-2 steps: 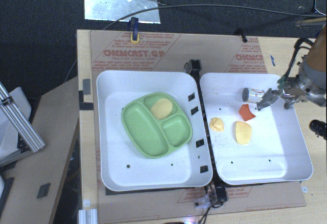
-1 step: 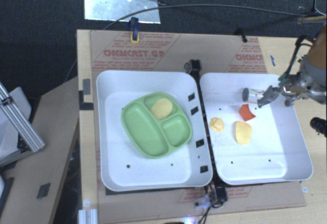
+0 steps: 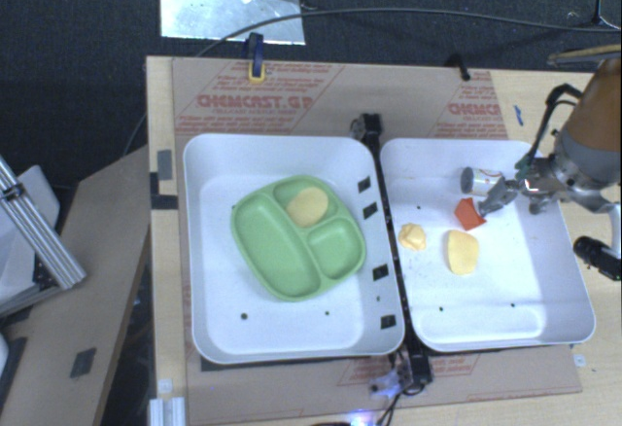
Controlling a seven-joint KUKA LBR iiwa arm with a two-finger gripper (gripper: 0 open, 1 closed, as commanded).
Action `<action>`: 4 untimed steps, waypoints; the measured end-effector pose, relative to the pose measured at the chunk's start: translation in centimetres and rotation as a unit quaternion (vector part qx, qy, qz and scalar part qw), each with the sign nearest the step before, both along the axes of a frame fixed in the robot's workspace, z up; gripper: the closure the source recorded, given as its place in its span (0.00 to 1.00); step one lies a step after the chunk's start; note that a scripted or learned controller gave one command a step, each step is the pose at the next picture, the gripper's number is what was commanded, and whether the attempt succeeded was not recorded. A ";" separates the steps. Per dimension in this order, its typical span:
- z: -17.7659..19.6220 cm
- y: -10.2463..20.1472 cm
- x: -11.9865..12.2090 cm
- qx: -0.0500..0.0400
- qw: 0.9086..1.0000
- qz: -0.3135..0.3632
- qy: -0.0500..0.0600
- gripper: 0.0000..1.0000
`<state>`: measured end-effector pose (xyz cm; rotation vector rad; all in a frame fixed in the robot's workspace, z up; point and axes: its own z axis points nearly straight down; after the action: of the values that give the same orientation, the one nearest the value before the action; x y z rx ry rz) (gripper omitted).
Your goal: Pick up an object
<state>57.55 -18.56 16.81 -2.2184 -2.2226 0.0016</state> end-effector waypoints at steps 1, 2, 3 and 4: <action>-5.3 -1.0 0.1 0.000 1.000 0.000 0.000 0.00; -8.3 -1.0 0.2 0.000 1.000 -0.001 -0.002 0.00; -7.2 -1.0 0.3 -0.001 1.000 -0.001 -0.003 1.00; -1.1 -0.6 -0.2 -0.001 1.000 0.001 -0.004 1.00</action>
<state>57.39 -19.18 15.75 -2.2205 -2.2306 -0.0047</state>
